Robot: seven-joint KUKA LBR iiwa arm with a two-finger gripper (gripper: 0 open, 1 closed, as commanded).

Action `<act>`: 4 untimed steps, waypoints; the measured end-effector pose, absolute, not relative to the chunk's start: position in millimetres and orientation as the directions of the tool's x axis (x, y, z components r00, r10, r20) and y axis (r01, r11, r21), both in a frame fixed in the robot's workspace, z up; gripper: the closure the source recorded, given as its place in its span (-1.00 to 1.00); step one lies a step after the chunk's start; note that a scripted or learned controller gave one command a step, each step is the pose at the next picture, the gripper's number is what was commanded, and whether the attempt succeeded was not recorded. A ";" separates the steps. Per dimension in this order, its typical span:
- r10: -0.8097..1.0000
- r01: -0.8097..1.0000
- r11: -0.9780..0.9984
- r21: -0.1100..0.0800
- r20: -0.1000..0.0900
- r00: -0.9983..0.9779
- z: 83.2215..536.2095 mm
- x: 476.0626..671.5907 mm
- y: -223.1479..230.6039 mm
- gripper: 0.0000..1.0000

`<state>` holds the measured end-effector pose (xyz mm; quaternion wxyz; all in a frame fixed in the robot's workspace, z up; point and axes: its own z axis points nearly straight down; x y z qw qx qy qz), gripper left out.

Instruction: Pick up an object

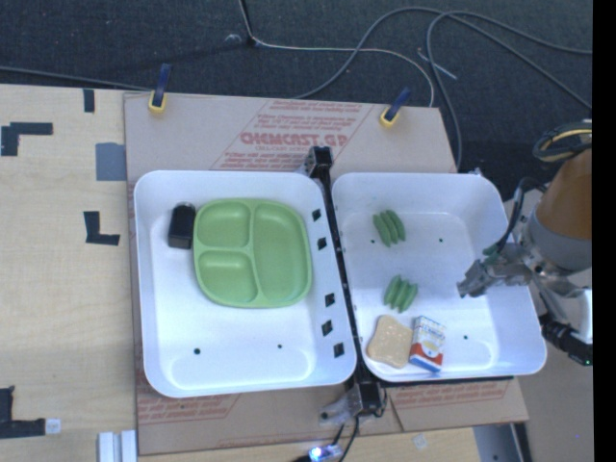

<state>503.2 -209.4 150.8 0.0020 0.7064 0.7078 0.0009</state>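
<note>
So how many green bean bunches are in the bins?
2, both in the right bin: one bunch toward its back, the other near the middle, above the bread slice.

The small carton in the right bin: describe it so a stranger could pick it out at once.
Take the right bin of the two white ones and go to its near edge. There the small carton lies beside a tan slice of bread. It is the only boxy item there, white with red and blue print; the green pieces lie farther back.
</note>
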 end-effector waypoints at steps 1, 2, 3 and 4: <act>1.000 1.000 0.003 0.006 -0.002 -0.003 210.6 510.6 -203.5 1.00; 1.000 1.000 0.002 0.001 0.000 -0.002 232.8 511.4 -203.0 1.00; 1.000 1.000 0.006 -0.001 0.001 -0.006 222.2 528.6 -147.6 1.00; 1.000 1.000 0.007 -0.001 0.001 -0.007 229.4 545.2 -103.3 1.00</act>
